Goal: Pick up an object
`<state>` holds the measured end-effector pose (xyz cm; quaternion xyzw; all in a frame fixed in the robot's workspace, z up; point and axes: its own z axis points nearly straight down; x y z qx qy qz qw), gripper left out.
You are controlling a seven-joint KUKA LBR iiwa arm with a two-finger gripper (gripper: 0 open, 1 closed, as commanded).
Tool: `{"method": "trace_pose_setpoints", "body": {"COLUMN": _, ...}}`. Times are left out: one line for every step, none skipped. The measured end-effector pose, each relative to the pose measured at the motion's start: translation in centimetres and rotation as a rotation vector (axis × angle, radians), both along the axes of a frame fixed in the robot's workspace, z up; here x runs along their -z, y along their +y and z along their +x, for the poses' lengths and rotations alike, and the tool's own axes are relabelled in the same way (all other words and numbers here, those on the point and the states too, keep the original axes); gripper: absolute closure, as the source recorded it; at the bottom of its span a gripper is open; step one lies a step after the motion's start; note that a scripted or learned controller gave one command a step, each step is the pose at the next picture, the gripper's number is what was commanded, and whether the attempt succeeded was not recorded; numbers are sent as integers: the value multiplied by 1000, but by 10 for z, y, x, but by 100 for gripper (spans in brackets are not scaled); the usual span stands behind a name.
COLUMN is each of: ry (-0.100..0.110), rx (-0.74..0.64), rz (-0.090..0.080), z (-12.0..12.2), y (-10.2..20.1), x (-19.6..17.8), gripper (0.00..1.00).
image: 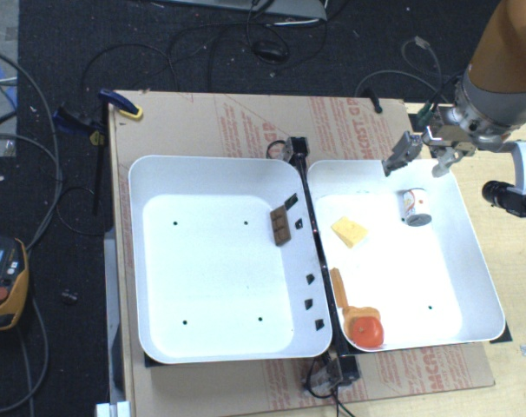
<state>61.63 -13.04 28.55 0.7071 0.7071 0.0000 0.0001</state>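
One fixed overhead camera, slanted down, both bins (150,181) in frame

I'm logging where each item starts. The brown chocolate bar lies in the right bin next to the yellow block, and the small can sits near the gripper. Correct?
Not quite. The camera view shows the chocolate bar in the left bin, against its right wall. The yellow block lies in the right bin, and the small can does sit near the gripper.
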Motion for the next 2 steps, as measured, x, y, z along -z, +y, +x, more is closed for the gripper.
{"method": "trace_pose_setpoints", "body": {"ry": 5, "rx": -2, "rz": 1, "z": 23, "y": 29, "x": 58, "gripper": 0}}
{"method": "trace_pose_setpoints", "body": {"ry": 2, "rx": -2, "rz": 1, "z": 15, "y": 57, "x": 84, "gripper": 0}}
